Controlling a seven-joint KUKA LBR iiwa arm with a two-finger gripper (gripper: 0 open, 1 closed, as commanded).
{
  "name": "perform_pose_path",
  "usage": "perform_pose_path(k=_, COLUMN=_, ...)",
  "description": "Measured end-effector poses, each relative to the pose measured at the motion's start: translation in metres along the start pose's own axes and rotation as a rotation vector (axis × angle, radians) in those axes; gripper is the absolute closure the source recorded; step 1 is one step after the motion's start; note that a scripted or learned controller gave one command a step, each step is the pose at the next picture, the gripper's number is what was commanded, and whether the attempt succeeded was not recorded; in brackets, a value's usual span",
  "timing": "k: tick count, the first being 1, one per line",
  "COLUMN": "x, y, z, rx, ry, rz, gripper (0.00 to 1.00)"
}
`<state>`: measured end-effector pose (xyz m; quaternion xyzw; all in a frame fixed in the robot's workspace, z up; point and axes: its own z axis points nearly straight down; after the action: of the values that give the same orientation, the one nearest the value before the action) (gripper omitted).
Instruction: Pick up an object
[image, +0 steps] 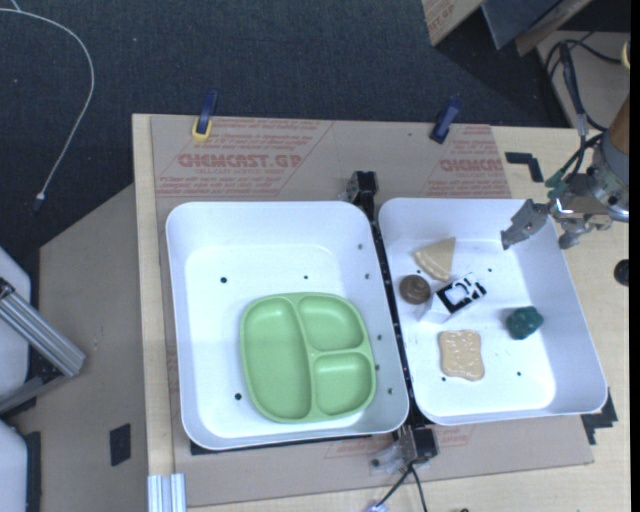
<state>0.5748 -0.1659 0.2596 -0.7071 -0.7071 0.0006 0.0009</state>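
The right bin (560, 395) holds several small objects: a tan wedge (437, 258), a brown round piece (415, 290), a black-and-white item (462, 293), a dark green lump (523, 322) and a tan toast-shaped piece (461, 354). My gripper (546, 231) hovers over the bin's far right corner, above and to the right of these objects. Its two grey fingers (519, 227) are spread open with nothing between them. The green lump lies nearest, below the gripper.
The left bin (200, 250) carries a light green divided plate (307, 355). A black clamp (362, 186) sits between the bins at the back. Blue clips (445, 120) hold the cardboard base. Cables hang at the upper right.
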Motion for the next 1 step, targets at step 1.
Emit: perform_pose_path(k=1, x=0.0, y=0.0003, z=-0.0005, rx=-0.001, ry=0.0, rz=0.0, gripper=0.0)
